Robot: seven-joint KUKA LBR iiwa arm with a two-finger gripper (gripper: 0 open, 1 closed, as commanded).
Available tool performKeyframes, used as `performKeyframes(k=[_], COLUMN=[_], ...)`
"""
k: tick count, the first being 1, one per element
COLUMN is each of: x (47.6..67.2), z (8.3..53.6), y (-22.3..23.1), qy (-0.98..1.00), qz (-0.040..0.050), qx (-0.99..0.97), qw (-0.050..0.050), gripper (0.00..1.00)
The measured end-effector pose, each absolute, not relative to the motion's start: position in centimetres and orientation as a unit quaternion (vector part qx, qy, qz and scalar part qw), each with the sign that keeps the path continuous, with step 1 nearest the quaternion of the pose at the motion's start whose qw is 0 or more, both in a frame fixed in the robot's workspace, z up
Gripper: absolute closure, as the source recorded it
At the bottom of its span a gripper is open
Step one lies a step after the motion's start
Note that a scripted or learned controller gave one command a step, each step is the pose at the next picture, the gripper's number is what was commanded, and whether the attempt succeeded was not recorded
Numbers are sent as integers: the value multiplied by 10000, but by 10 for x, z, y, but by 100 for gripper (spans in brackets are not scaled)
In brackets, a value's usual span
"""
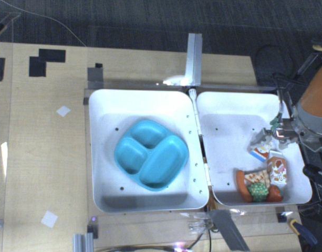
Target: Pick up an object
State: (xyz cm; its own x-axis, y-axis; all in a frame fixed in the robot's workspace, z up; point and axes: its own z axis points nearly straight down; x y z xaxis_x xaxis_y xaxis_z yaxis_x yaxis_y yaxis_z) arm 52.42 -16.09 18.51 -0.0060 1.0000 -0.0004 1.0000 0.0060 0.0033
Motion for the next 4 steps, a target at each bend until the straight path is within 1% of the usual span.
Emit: performKeyframes(k=[1,2,3,4], x=[547,536,528,492], z=[95,89,89,90], y=[-202,-205,-185,-108], qy=[7518,7740,8501,8943], qz=[13,29,26,33], qx=[6594,6331,5265,4474], qw=[22,54,76,77], gripper=[0,0,0,0])
